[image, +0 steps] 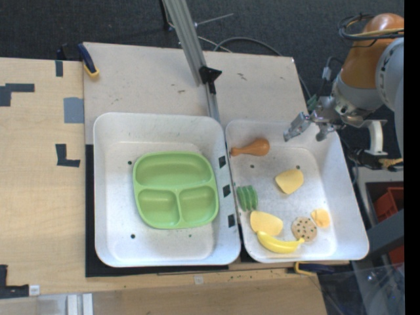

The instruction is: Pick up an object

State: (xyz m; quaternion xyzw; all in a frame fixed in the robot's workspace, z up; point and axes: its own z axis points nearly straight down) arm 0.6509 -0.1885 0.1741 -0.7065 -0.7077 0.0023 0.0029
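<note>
My gripper (307,129) hangs over the far right corner of the right bin (344,176), its two fingers spread apart with nothing between them. To its left in that bin lies a brown drumstick (251,148). Below the gripper rests a yellow wedge (289,180). Along the bin's left side sits a green ribbed piece (247,197). Near the front edge lie a yellow rounded piece (266,222), a banana (278,244), a cookie (304,228) and a small orange piece (321,217).
The left bin (108,176) holds a green divided plate (175,189). A grey metal pole (187,31) slants over the back of the bench toward the bins' divider. A blue and yellow clamp (88,60) sits at the far left corner.
</note>
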